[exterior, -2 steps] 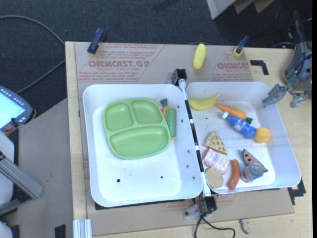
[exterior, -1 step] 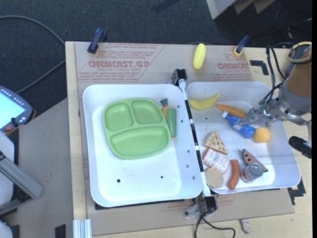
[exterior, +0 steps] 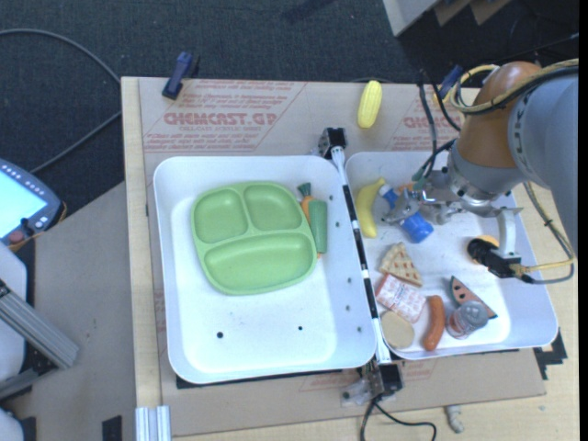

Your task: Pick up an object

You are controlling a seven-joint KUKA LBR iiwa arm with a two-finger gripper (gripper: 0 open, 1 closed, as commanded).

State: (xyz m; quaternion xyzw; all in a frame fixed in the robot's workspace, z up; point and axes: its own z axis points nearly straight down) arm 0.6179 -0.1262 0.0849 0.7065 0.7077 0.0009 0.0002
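So in the camera view the gripper (exterior: 411, 208) hangs low over the back left part of the right bin (exterior: 533, 324), with the grey arm (exterior: 542, 122) and its orange band coming in from the right; honestly can't tell if the gripper is released or clenched, it's too cluttered in there, and nothing is clearly held; a small blue object (exterior: 417, 229) sits on the bin floor just beside the gripper on its near side, looks to be touching or almost; a banana (exterior: 369, 208) lies just left of that along the bin's left wall; closer to the front there's a tan wedge (exterior: 401, 265), a red-and-white packet (exterior: 399, 294) and a round tan disc (exterior: 398, 329) in a rough line; next to those a sausage (exterior: 434, 322), a grey can (exterior: 470, 317) and a darker wedge (exterior: 459, 292) bunched together; the left bin (exterior: 184, 320) has a green divided plate (exterior: 253, 237) with a green-and-orange veggie (exterior: 317, 220) right against the plate's right edge; a corn cob (exterior: 369, 104) sits on the table (exterior: 147, 246) behind the right bin, and a blue clamp (exterior: 177, 74) grips the table's back left edge.
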